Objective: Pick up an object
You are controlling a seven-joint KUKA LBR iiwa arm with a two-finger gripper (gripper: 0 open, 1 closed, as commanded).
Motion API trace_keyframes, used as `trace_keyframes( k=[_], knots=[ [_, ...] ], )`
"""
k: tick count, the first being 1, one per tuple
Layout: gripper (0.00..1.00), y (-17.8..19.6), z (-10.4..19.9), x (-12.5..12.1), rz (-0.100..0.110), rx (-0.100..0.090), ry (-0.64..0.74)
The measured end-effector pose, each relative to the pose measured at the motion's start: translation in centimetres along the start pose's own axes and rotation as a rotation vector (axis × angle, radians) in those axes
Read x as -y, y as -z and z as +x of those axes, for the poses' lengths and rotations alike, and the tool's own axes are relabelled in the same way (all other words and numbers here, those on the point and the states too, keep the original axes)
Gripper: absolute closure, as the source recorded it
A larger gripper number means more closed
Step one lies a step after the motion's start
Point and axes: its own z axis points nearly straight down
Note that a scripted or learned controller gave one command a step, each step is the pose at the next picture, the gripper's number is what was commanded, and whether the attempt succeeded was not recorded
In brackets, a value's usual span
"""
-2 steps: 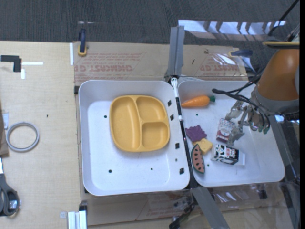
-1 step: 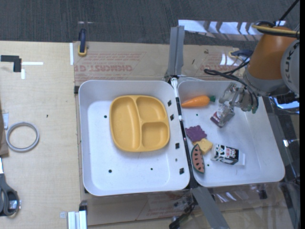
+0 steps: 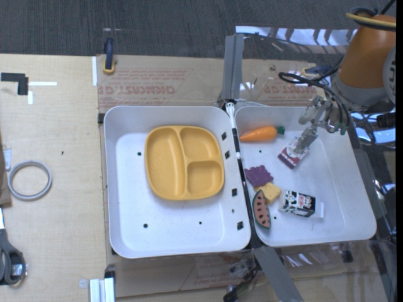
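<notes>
My gripper (image 3: 302,142) reaches down from the orange-banded arm (image 3: 368,49) into the right bin (image 3: 343,187), near its back. Its tip is directly over a small white and maroon object (image 3: 291,159) on the bin floor; whether it touches or holds that object cannot be told. An orange carrot (image 3: 259,133) lies to the gripper's left by the bin's back wall. Nearer the front lie a purple grape bunch (image 3: 257,174), a yellow cheese piece (image 3: 271,192), a watermelon slice (image 3: 261,209) and a black and white milk carton (image 3: 298,203).
The left bin (image 3: 126,212) holds a yellow divided plate (image 3: 184,162). A grey divider (image 3: 233,74) stands between the bins at the back. On the bench to the left lie a tape ring (image 3: 28,180) and scissors (image 3: 9,263). Cables (image 3: 302,75) hang by the wrist.
</notes>
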Motion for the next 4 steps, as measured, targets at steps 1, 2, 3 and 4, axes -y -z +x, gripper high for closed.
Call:
trace_keyframes(
  k=[1,2,3,4],
  knots=[
    [0.00,-4.5,1.6,3.0,-0.002,0.012,0.393],
    [0.00,2.6,-2.6,4.2,-0.001,0.001,0.163],
    [0.00,-5.2,0.9,0.4,0.001,-0.003,-0.298],
    [1.00,-4.2,0.8,0.3,0.001,0.001,-0.295]
  ],
)
